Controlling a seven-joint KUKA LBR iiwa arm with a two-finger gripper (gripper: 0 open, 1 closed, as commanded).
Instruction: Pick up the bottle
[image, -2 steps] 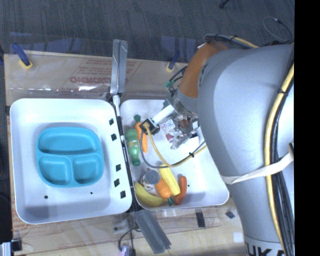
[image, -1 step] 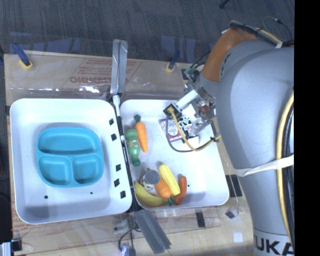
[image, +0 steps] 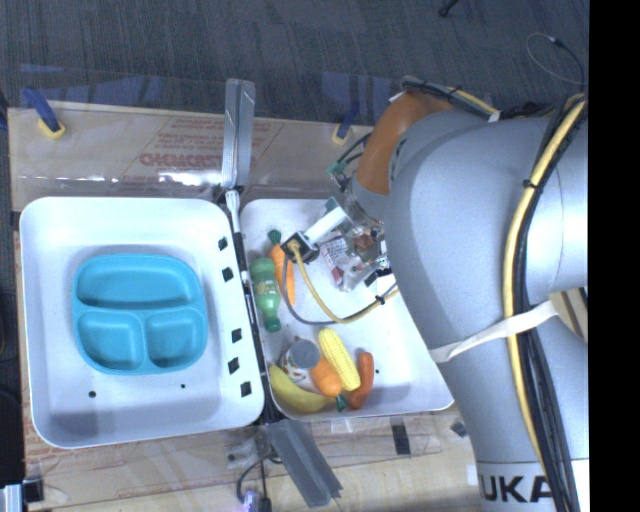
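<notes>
Glossy green plastic bottle (image: 265, 290), matt white bins (image: 40, 300)

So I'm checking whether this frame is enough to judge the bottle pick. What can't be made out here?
- Gripper: its fingers are lost in the clutter of wrist hardware and cables, camera view, so open or shut is unreadable.
- Right bin: its right part is covered by the arm.
- Green bottle: lying by the bin's left wall; its label is too small to read.
- Grey object beside the corn: too small to identify.

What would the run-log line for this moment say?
arm: over right bin | gripper: near bottle, fingers unclear | green bottle: lying at left wall, not held | blue tray: left bin
</notes>
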